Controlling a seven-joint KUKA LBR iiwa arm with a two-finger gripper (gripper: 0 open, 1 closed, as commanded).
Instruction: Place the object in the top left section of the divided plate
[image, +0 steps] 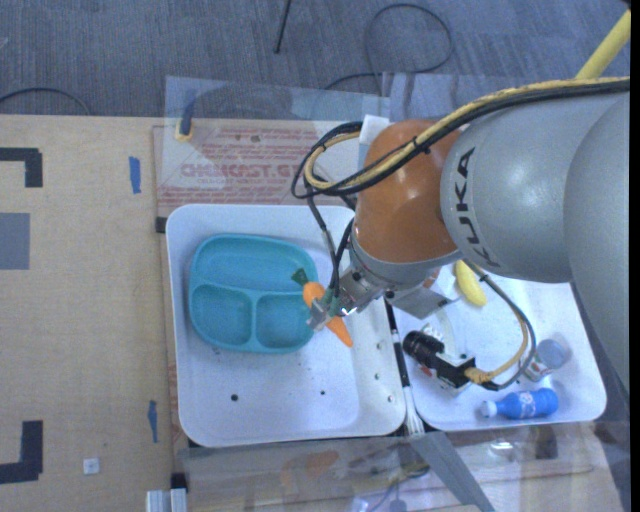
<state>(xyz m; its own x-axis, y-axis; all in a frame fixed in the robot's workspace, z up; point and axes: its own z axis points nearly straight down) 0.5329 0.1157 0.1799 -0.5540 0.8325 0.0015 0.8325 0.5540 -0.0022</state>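
fingers closed on carrot — beside plate

Count on inspection — two white bins side by side. One teal divided plate with three sections. One toy carrot at the plate's 3 o'clock rim. One yellow banana, one blue bottle — both in the right-hand bin.
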